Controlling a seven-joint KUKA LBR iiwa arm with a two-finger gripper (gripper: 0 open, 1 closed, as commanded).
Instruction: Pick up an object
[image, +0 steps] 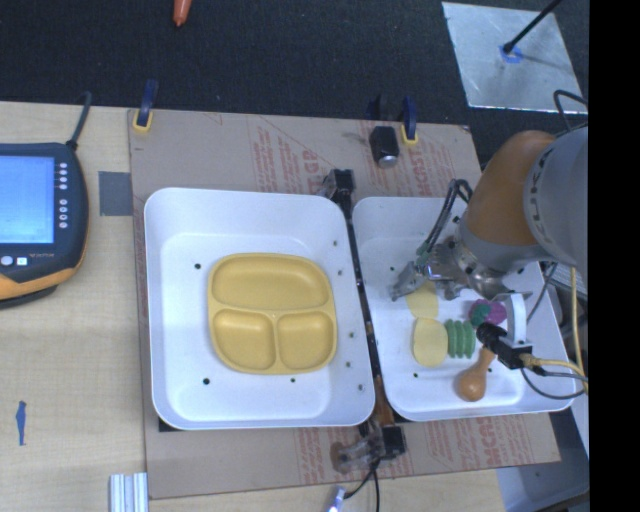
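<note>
The arm reaches in from the right and its gripper (425, 275) hangs low over the right bin (400, 395), metal fingers splayed a little apart with nothing between them, so it's open and empty-handed. Just beneath and beside it sits the cluster to choose from: a pale yellow piece (422, 303) right at the fingertips, a second yellow slab (429, 343) just below that, a ribbed green item (460, 338) touching its right side, a small purple thing (488, 312) tucked near the wrist, and a wooden-looking spoon (475, 376) lying at a slant toward the bin's near wall. Over in the left bin (165, 300) a yellow divided plate (272, 312) lies flat, well apart from the action. The nearest yellow piece looks like light, smooth toy plastic, stiff, probably a bit slippery, so the best bet is pinching across its narrow width, square on, before it skids against the neighbours.
</note>
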